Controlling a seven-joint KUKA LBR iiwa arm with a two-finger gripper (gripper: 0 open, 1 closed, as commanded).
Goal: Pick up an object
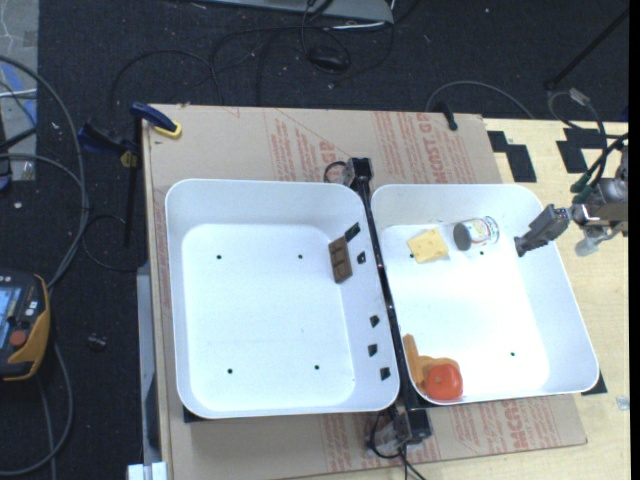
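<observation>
- Yellow block [429, 246] sits flat in the right bin [520, 368], far-left part of its floor.
- Clear jar with a grey lid [476, 232] lies on its side just right of the block, near it but not touching as far as I can see.
- Red-orange rounded object [443, 379] in the near-left corner of the same bin, with an orange stick-like piece [410, 353] against it along the left wall.
- Brown flat piece [341, 261] in the left bin [200, 268], leaning at its right wall; what it is, can't tell.
- My gripper [535, 231] hangs over the right bin's far-right rim, right of the jar and apart from it. Nothing seen in it. Open or closed: can't tell from this angle.
- Both bins sit side by side on a cardboard sheet [300, 138] on the bench [600, 298].
- Cables [250, 48] on the dark floor beyond.
</observation>
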